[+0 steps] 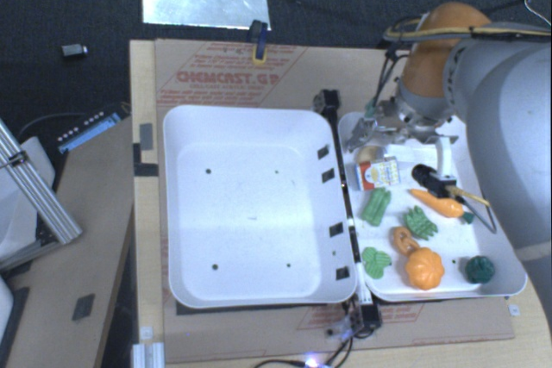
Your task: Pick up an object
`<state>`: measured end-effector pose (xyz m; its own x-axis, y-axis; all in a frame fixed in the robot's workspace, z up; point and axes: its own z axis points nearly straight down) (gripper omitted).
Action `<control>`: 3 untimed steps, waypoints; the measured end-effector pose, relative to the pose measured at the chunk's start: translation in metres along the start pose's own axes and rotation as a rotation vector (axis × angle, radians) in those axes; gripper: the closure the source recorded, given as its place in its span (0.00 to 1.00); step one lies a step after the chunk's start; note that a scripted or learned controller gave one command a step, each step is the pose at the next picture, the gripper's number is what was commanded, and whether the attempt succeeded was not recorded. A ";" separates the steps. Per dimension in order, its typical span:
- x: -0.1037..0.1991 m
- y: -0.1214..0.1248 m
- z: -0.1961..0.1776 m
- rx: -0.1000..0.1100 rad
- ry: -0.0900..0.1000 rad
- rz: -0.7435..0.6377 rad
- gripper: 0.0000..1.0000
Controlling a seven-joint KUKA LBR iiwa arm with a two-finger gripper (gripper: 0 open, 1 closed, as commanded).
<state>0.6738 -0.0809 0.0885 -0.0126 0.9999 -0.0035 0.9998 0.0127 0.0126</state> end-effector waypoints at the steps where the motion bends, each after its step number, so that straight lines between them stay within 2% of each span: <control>1: -0.005 -0.051 0.004 0.015 0.004 0.012 0.00; 2: -0.003 -0.022 0.003 0.007 0.003 0.008 0.00; 3: -0.003 -0.022 -0.009 0.006 0.003 0.007 1.00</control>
